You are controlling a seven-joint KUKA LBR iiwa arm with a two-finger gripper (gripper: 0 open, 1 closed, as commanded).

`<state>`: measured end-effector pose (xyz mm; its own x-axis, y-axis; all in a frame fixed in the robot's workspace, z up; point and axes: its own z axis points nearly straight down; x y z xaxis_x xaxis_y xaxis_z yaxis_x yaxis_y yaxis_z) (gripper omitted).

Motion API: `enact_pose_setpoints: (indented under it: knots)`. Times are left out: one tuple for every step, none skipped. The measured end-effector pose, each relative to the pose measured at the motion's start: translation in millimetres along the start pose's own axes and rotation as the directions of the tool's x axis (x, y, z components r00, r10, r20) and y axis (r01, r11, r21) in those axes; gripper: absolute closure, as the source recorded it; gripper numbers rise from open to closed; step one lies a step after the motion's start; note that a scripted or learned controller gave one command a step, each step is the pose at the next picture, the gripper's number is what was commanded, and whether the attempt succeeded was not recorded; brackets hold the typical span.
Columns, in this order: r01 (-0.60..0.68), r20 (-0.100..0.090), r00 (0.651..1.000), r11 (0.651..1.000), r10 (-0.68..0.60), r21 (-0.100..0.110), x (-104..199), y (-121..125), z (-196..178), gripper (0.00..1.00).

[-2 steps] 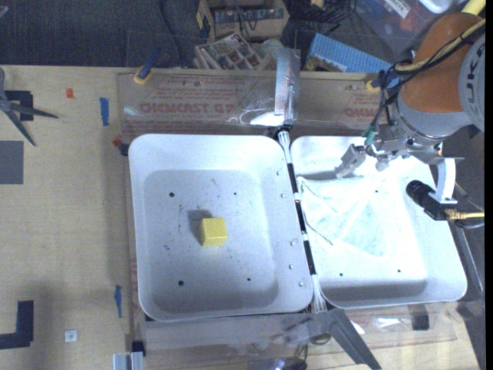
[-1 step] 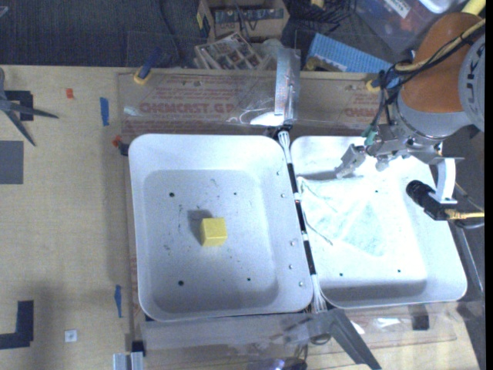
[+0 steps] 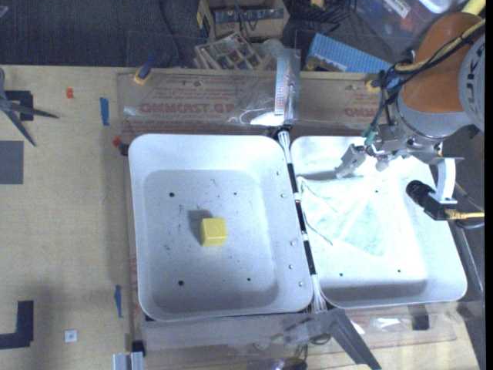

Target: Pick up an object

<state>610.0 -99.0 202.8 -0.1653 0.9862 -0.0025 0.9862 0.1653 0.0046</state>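
Two shallow white bins sat side by side on the bench: the left bin (image 3: 154,160) held a single yellow block (image 3: 214,231), which lay alone near the middle of its floor, clear of every wall. The right bin (image 3: 439,284) held a crumpled sheet of clear plastic (image 3: 350,218) spread across its floor. The arm (image 3: 443,75) reached in from the right, and its gripper (image 3: 356,160) hung over the far left part of the right bin, well apart from the block; whether it was open or closed could not be told.
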Motion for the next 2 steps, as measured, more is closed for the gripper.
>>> enact_pose_setpoints:
  knots:
    - [0.243, -0.004, 0.970, 0.970, -0.243, 0.007, -52, 48, 114, 0.00]
    - [0.242, 0.001, 0.970, 0.970, -0.242, -0.001, -53, 50, 101, 1.00]
